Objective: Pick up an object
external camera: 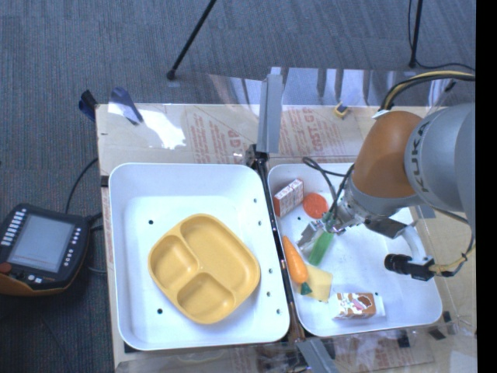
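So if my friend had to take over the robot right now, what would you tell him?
Gripper: low in the right bin, over the green block. Nothing can be seen held in it.
Right bin things: a small red-and-white box, a red round piece, the carrot, a yellow wedge and a brown-and-white packet.
Left bin: the yellow divided tray.
Done: the arm has reached the pile.
Left: grasp one object, probably the green block, and lift it.
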Motion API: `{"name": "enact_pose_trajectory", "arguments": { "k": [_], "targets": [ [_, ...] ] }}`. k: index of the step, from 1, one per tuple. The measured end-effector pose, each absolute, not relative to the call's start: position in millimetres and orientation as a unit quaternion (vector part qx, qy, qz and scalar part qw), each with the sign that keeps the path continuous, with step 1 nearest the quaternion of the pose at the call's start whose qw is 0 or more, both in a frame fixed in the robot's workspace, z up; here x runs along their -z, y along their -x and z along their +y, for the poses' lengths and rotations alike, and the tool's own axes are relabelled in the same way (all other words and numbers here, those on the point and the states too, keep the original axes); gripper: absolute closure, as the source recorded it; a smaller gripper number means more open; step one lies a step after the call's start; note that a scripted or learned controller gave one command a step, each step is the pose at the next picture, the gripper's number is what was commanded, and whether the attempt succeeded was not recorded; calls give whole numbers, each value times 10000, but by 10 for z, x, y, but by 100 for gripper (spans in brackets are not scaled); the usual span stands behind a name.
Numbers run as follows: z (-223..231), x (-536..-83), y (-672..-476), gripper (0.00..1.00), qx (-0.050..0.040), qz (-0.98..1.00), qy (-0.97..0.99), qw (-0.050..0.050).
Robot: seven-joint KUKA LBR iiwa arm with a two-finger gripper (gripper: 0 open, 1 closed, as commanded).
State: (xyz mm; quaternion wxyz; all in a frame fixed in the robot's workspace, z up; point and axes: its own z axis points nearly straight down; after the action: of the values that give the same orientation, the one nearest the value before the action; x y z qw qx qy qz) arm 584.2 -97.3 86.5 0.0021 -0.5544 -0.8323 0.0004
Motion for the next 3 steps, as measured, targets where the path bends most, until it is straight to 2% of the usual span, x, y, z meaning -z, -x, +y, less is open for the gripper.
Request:
{"name": "enact_pose_trajectory", "arguments": {
  "k": [1,2,3],
  "targets": [
    [-972,-958,-5845,100,1,-8305,5570,25],
    [-970,-954,-5843,0,0,-8307,5567,27],
    [-973,-1047,-5846,100,6,-8292,5589,31]
  ]
}}
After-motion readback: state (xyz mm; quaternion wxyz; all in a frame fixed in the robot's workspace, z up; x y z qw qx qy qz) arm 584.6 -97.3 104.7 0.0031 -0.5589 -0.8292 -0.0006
